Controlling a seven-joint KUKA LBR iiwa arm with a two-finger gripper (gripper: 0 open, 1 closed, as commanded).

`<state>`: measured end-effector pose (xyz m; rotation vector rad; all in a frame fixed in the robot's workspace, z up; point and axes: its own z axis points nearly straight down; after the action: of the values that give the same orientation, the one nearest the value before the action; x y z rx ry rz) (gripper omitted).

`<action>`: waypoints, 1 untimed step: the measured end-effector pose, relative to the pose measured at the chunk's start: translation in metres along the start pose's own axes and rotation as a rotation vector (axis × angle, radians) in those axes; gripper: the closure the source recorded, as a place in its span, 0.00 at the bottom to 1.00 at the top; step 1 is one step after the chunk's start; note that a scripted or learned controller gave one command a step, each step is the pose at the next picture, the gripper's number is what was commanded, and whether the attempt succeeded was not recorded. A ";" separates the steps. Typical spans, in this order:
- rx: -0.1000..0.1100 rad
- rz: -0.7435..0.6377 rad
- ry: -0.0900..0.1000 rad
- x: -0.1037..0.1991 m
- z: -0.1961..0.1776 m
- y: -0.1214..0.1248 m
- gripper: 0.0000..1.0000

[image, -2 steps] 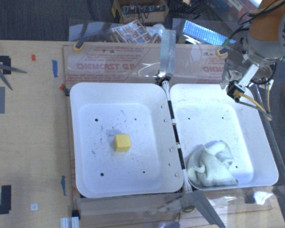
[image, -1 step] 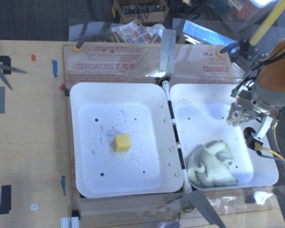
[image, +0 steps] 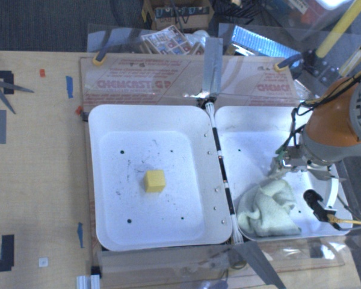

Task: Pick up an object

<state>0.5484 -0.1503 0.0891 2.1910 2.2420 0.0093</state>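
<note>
Camera view: arm (image: pixel 331 122) leans over right bin (image: pixel 253 131), hand (image: pixel 283 163) beside cloth (image: pixel 271 212).

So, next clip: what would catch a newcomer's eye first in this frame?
Probably the small yellow block, sitting alone near the middle of the left bin. Next, the arm's orange band at the right, with the gripper low over the right bin, just above a crumpled pale cloth heaped in that bin's near part. Whether the gripper touches the cloth is hard to tell.
</note>
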 end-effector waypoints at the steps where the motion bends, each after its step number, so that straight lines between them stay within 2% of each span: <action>1: 0.000 0.018 0.001 -0.016 0.000 -0.013 1.00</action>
<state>0.5361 -0.1666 0.0891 2.2116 2.2234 0.0102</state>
